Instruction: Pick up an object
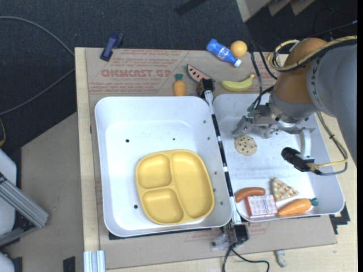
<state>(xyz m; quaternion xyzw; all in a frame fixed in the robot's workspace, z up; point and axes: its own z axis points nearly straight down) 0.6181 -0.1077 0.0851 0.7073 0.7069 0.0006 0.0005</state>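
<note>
My gripper (pixel 255 131) hangs over the far part of the right bin (pixel 323 152), open, with nothing between its fingers. A round chocolate-chip cookie (pixel 245 145) lies on the bin floor just in front of it and slightly left, apart from the fingertips. Along the near edge of that bin lie a sausage (pixel 249 193), a pizza slice (pixel 283 188), a carrot (pixel 295 207) and a small red-and-white packet (pixel 262 206).
The left bin (pixel 113 123) holds a yellow divided plate (pixel 173 185). Behind the bins on the board lie a banana (pixel 238 84), a blue bottle (pixel 222 52), an orange ball (pixel 239 48), a watermelon slice (pixel 196 72) and a small orange toy (pixel 180 87). A black cable connector (pixel 296 158) dangles beside the wrist.
</note>
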